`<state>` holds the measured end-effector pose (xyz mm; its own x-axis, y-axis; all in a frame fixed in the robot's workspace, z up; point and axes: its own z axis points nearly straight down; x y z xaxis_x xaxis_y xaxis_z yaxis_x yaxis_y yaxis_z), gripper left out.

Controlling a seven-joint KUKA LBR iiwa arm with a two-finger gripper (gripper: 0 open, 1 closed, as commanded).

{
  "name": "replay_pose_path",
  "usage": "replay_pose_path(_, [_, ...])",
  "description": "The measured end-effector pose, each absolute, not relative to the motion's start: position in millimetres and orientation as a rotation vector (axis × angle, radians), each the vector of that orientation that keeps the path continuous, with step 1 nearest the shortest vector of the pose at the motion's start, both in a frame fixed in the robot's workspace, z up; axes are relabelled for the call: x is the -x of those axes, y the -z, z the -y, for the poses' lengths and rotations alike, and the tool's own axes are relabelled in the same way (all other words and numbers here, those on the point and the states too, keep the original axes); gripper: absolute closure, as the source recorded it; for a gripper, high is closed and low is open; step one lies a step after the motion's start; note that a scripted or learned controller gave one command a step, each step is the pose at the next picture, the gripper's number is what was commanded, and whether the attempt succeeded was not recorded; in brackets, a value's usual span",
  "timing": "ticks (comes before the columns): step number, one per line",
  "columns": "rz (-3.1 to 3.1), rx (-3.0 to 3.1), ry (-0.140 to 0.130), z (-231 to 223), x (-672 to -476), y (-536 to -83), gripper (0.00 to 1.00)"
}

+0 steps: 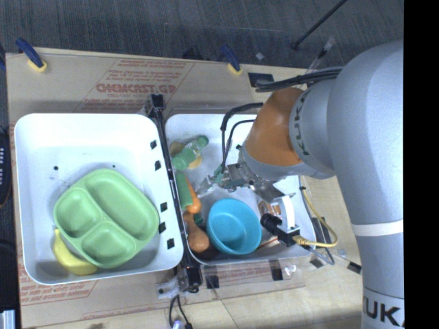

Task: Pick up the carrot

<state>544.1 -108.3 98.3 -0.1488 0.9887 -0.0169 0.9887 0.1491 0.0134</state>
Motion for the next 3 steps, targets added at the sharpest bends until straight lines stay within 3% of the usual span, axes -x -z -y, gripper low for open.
replay_pose_path(1, [-2.322,-2.094,0.001,101.5,-519.9,-96.3,0.00])
replay_pose_path(2, [-2.344,-2.085,0.007,99.2,-519.4,-104.4,1.00])
replay_pose_path(3, [-1.817,-2.542,-0.027,93.6,-519.4,-97.1,1.00])
